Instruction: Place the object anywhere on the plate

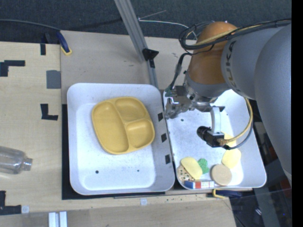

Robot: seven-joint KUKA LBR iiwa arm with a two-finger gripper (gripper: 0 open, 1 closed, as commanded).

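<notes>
plate [123, 125] sits mid left bin [80, 174], margins bare.

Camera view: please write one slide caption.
Arm's gripper hovers in the right bin above small objects; yellow plate waits in left bin.

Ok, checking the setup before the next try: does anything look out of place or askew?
One oddity: a clear bottle lies on its side on the bench, left of both bins. The yellow plate sits slightly rotated in the left bin.
</notes>
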